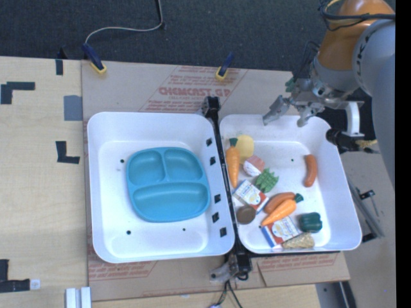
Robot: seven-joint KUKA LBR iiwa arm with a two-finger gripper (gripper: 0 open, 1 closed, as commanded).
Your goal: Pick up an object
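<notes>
The right bin (334, 191) holds a pile of toy food. There are three carrots: one (232, 165) stands along the left wall, and two (280, 208) lie together near the middle. One sausage (310, 170) lies alone by the right wall. One green pepper (310, 221) sits near the front corner. One yellow lemon (244, 146) sits at the back. The tool (288, 115) hangs over the back rim of this bin, spread apart, with nothing in it. The left bin (106, 191) holds one blue plate (168, 183). Both bins sit on the counter (38, 191).
</notes>
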